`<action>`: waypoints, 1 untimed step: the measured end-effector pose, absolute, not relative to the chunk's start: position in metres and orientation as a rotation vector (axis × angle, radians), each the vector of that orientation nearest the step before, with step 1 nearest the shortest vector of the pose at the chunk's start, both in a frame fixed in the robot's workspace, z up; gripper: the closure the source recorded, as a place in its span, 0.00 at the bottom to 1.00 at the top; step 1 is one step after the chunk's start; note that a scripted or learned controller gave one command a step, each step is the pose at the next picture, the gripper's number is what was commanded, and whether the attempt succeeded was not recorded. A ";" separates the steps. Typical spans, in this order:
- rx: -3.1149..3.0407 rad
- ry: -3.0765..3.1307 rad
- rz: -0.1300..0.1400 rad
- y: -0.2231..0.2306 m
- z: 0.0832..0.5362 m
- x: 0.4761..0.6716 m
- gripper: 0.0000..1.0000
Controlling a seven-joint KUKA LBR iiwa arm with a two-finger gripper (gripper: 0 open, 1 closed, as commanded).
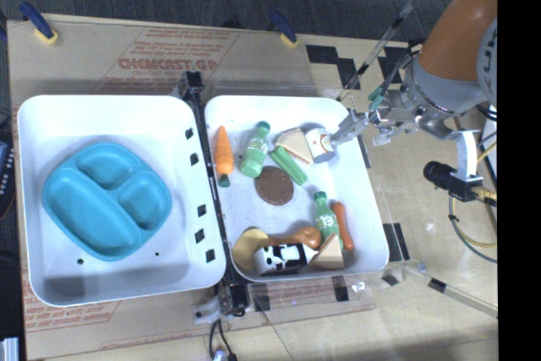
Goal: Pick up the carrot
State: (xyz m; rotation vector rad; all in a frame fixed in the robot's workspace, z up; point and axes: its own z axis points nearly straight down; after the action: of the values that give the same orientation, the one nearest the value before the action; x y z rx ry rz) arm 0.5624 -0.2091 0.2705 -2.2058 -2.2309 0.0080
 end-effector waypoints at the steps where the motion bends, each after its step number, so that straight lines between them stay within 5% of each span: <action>1: -2.338 -2.076 0.015 -0.187 0.130 0.542 0.00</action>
State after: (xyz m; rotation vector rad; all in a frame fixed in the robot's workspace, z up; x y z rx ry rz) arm 0.5416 -0.1869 0.1298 -2.3378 -2.0764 0.0147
